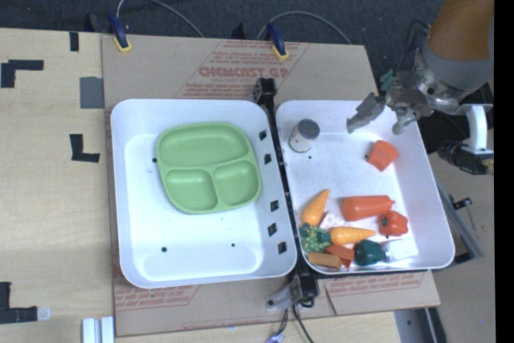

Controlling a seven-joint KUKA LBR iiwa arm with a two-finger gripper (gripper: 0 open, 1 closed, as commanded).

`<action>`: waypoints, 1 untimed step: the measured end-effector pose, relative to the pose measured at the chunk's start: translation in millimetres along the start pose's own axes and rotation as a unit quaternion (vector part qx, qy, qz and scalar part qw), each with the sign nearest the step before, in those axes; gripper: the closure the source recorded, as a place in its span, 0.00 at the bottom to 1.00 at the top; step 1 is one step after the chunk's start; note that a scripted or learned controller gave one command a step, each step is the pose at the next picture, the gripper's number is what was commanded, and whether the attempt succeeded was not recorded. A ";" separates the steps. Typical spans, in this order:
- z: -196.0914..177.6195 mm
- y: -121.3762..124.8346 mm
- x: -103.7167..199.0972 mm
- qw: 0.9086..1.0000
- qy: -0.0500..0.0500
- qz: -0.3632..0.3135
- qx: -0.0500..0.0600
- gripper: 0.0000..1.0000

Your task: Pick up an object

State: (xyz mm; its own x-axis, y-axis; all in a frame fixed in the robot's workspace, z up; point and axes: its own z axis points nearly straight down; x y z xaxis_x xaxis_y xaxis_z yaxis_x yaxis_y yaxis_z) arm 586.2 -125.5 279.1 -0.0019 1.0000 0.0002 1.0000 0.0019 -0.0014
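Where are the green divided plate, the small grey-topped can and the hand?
green divided plate (210, 167), camera view, centre ridge.
small grey-topped can (303, 134), camera view, its top.
hand (381, 115), camera view, between fingertips.

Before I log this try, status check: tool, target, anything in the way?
Tool open, above right bin's far edge, holding nothing. Nearest pick: orange block, lying apart. Grey-capped can stands off left; path unobstructed.
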 end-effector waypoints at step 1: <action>118.3 -11.5 -12.6 1.000 0.000 0.001 0.002 0.00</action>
State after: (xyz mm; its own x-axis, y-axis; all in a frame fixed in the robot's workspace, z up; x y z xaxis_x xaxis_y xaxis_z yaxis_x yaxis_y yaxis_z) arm 574.5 -138.1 160.8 -0.0006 1.0000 0.0008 1.0000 0.0006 -0.0050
